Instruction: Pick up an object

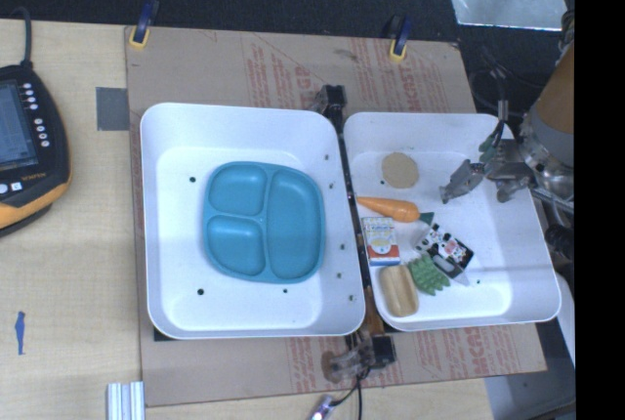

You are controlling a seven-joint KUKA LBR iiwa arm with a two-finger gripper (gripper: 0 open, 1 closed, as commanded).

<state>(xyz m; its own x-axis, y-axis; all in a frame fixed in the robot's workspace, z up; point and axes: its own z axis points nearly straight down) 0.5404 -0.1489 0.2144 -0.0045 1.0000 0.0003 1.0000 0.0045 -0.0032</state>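
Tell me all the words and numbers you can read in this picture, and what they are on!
None can be read for sure.
Cardboard sheet under the bins: faint red print in rows, too blurred to read.
Small carton in the right bin: a coloured label, print too small to read.
Black and white packet beside it: markings too small to read.
Handheld pendant on the left: a lit screen and buttons, too blurred to read.
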